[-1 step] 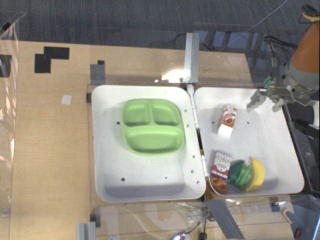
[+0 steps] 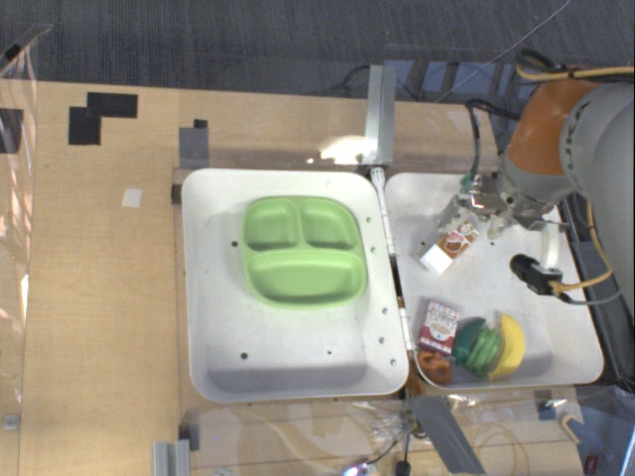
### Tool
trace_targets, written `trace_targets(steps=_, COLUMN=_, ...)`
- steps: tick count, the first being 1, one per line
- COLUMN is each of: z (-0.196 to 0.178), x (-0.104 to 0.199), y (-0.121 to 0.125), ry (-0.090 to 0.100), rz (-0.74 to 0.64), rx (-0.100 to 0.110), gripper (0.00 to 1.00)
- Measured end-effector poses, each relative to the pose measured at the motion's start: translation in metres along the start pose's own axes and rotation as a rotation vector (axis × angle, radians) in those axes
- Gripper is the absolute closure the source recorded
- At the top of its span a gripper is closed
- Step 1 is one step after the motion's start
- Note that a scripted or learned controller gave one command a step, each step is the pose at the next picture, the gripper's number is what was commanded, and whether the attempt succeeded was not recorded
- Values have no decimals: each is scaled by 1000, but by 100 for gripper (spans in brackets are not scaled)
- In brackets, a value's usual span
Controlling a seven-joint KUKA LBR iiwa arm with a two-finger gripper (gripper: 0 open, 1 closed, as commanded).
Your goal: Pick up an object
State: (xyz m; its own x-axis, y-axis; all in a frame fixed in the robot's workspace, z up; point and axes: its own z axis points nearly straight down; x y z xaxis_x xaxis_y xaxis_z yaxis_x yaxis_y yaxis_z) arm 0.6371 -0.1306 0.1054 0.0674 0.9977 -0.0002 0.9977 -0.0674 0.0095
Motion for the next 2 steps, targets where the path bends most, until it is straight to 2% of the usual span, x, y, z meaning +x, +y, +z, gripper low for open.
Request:
trace_targets(steps=1, z=15, x=15, y=-16, ry=-1, rz=-20, rx=-4, gripper=0)
trace_targets(steps=2, z=3, x=15, y=-13, ry=0, rz=-20, rx=-11, gripper=100)
